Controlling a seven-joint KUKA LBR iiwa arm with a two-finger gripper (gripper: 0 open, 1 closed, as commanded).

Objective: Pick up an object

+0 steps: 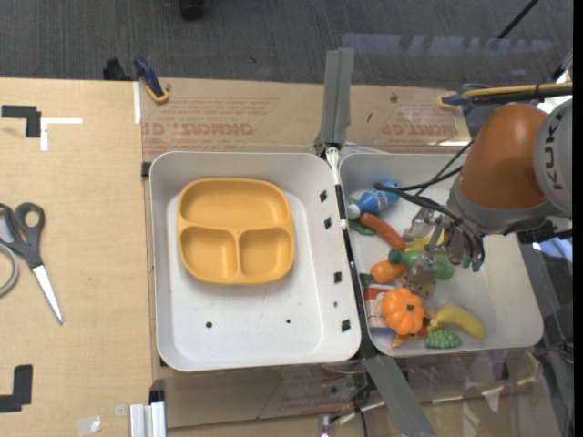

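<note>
Reaching into right bin (510,330) from right, arm (506,171) hangs low over crowded toy pile. Left bin (182,335) holds only yellow divided plate (237,228), well apart. Jaws (428,260) sit among toys, just above pumpkin (403,309); how far open, or holding anything, cannot tell. Risk, as I judge: carrot (383,230), banana (458,320), green piece (444,339) lie so close that jaws can pinch two things, or push target aside and close on nothing.

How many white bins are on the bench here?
2: the left bin holds a yellow divided plate; the right bin holds toy food, with the gripper over it.
</note>
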